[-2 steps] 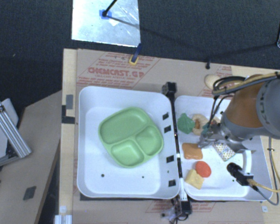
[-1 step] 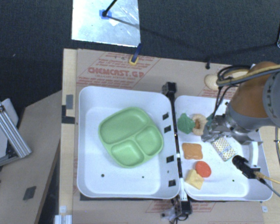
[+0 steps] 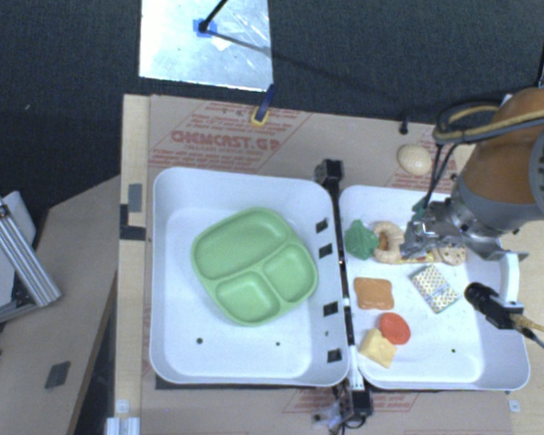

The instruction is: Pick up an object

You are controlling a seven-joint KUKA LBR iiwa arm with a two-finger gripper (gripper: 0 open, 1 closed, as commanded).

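1. White plastic fills most of my camera view: two shallow bins side by side, the left bin (image 3: 173, 252) carrying a pale green divided plate (image 3: 253, 265), the right bin (image 3: 484, 358) carrying the small items I can choose from.
2. The gripper (image 3: 418, 237) sits low over the far part of the right bin, right at a cluster there: a green leafy piece (image 3: 359, 238), a tan ring-shaped pastry (image 3: 387, 241) just beside it, and a speckled cookie-like piece (image 3: 452, 254) on the gripper's right.
3. I cannot tell from this slant whether anything sits between the metal tips, and the arm's bulk hides how they stand, so I claim no grasp.
4. I judge the tan pastry to be the likely target. It looks rounded, light-coloured and slightly glossy, touching the green piece on its left.
5. To do this step well, I would centre the tips across the pastry's narrow side, keep clear of the green piece, go fully down to the bin floor before closing, then lift straight.
6. Nearer to me lie an orange square (image 3: 373, 293), a red round piece (image 3: 394, 327), a yellow wedge (image 3: 378, 347) and a patterned packet (image 3: 434, 288), all well apart from the gripper.
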